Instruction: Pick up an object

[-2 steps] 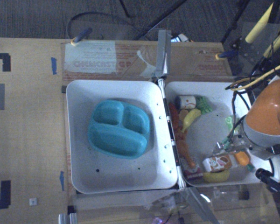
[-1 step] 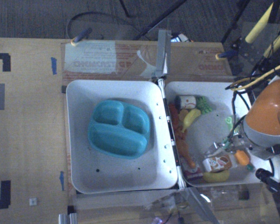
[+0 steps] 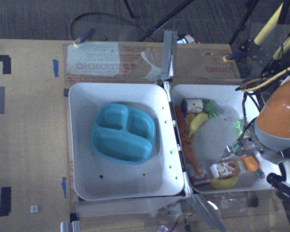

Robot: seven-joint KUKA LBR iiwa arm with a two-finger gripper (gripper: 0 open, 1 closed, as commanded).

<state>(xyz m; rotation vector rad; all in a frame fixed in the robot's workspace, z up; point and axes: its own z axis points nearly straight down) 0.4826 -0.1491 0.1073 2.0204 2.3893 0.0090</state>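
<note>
Juice box [image 3: 225,168] lies unlifted at lower right of the right bin [image 3: 217,92]; our gripper [image 3: 236,150] hovers just above it, finger state we can't tell. Nothing picked yet.

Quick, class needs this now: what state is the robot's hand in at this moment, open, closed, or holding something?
Hand: cannot be told. It sits low in the right bin near the small carton; nothing is visibly gripped.

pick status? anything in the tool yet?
Done: the arm is over the right bin, with the tool low near the small carton and orange piece. In hand: nothing visibly held. Left: grasp and lift; the banana and other items lie in the bin.
</note>
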